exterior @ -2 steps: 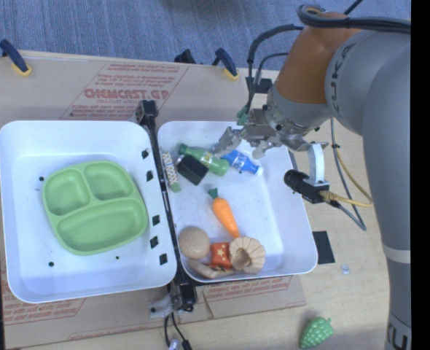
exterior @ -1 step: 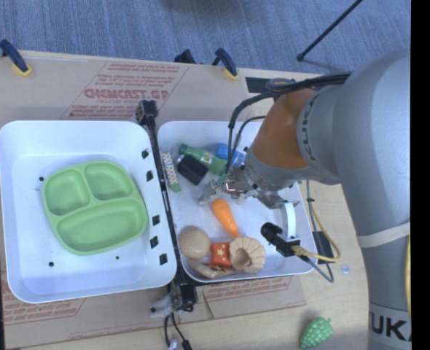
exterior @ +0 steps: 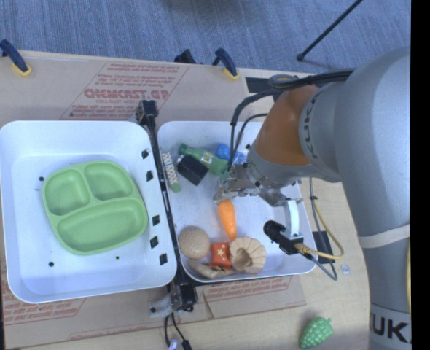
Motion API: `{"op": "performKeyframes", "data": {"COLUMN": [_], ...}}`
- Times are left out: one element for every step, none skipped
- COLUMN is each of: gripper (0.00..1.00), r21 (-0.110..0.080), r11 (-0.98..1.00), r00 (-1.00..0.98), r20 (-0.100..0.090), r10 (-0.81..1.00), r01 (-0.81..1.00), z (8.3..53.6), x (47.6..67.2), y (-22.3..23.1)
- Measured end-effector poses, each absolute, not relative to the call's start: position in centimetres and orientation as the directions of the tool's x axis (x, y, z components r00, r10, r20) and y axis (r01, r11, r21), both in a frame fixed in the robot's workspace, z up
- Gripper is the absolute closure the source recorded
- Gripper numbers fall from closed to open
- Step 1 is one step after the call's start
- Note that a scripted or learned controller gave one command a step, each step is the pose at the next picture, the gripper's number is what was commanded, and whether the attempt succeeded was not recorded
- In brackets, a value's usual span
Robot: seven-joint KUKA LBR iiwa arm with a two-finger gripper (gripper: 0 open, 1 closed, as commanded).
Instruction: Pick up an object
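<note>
My hand (exterior: 233, 188) is hanging low in the right bin (exterior: 288, 268), just above the orange carrot (exterior: 227, 218); my wrist is hiding most of it, so I cannot tell whether it is clenched or released. My arm is also covering the blue thing (exterior: 223, 152) beside the green bottle (exterior: 204, 157). The counter (exterior: 120, 86) is lying under printed cardboard, with grey carpet (exterior: 91, 13) showing beyond it.
</note>
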State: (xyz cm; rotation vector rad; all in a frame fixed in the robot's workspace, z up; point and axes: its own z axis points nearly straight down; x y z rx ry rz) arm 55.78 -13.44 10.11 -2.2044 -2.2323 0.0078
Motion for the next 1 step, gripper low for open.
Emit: {"op": "performKeyframes", "data": {"gripper": [1.0], "r21": [-0.003], "r11": [0.006], "r00": [-0.006], "r20": [0.001], "r10": [1.0], "r01": [1.0], "z": [20.12], "x": [50.94], "y": [-10.59]}}
